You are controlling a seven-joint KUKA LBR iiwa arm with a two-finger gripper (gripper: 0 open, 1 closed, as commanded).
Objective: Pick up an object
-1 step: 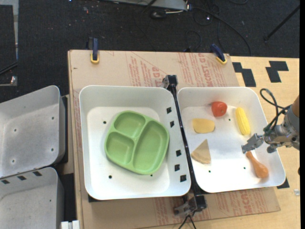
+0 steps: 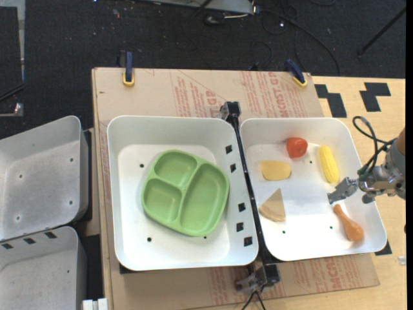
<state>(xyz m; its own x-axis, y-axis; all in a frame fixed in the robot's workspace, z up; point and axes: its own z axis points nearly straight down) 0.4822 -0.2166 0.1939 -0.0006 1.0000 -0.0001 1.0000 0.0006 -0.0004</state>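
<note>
The right bin [image 2: 310, 247] holds several toy foods. A red tomato [image 2: 297, 146] lies at the back, with a yellow corn cob [image 2: 329, 163] to its right. A pale yellow piece [image 2: 275, 170] sits left of centre and a tan wedge [image 2: 273, 206] lies in front of it. An orange drumstick-shaped piece [image 2: 348, 223] rests near the right wall. My gripper [image 2: 345, 189] hangs low over the bin's right side, between the corn cob and the orange piece. Nothing shows in its grasp.
The left bin [image 2: 129, 237] holds a green divided plate [image 2: 186, 191]. A black divider with clamps [image 2: 240, 173] runs between the bins. Grey trays [image 2: 39, 173] stand off the bench at the left. Cables [image 2: 368, 134] trail by the arm at the right.
</note>
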